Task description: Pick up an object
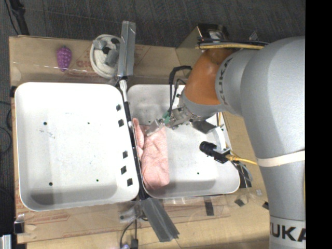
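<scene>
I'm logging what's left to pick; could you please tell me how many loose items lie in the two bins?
1. A pink cloth lies along the left wall of the right bin. The arm covers part of that bin, so more may be hidden.

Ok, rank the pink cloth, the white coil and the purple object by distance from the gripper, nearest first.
1. pink cloth, in the right bin, right by the gripper.
2. white coil, on the bench beyond the bins.
3. purple object, further left on the bench.
</scene>
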Robot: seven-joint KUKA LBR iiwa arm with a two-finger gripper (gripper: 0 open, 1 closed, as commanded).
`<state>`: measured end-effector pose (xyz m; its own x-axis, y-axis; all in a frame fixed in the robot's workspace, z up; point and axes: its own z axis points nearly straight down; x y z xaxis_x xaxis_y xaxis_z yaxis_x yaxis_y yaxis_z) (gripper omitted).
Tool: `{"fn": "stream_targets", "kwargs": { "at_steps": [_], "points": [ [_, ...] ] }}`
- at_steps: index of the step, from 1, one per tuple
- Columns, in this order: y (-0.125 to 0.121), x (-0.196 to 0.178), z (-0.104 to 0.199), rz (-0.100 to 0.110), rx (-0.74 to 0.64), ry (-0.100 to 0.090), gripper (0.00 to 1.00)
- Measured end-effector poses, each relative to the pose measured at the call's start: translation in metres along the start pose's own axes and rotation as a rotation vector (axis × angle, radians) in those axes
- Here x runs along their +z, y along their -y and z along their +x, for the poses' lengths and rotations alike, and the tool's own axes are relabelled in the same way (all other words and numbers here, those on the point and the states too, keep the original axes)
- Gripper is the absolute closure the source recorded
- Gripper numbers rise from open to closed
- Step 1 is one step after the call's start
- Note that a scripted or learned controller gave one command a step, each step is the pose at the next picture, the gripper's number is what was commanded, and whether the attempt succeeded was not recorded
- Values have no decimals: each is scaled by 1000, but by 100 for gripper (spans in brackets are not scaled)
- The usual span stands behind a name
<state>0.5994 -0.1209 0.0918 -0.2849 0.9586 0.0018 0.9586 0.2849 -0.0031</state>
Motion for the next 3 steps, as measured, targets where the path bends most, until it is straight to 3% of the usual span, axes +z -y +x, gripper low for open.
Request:
{"fn": "stream_targets", "kwargs": {
  "at_steps": [1,2,3],
  "points": [
    [0,-10,-1,1,-1,0,100],
    [0,-22,8,-2,146,3,100],
    [0,-22,8,-2,146,3,0]
  ]
}}
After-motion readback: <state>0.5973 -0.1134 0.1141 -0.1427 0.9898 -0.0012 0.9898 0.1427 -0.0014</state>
